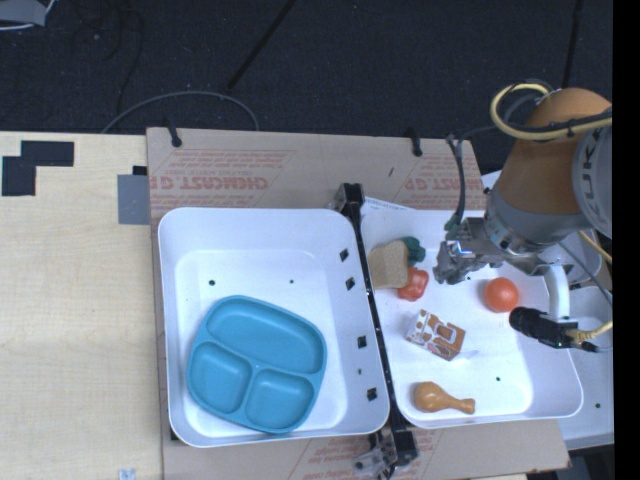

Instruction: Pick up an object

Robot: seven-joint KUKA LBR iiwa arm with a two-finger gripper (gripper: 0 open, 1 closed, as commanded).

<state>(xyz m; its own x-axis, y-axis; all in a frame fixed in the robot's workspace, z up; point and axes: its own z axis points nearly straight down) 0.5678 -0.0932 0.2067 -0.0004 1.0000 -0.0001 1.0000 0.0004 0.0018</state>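
The bench [70, 318] is carrying two shallow white bins side by side. The left bin [200, 233] is holding a blue divided plate [257, 363] lying flat toward its near side. The right bin [555, 388] is holding the small items. The grey arm [550, 183] with its orange band is reaching in from the right and is hanging over the far part of the right bin. The gripper [452, 263] is pointing down just beside the red item, and nothing is showing between its fingers; whether they are open or closed cannot be told from here.

Inside the right bin, a tan bread-like piece [389, 265] is lying against the divider, with a small green item [414, 251] touching its far edge and a red item [413, 285] touching its right side. A brown-and-white patterned packet [436, 334] is lying near the bin's middle. A tan drumstick-shaped piece [441, 399] is lying near the front wall. An orange ball [501, 294] is sitting to the right of the gripper, apart from the other items.
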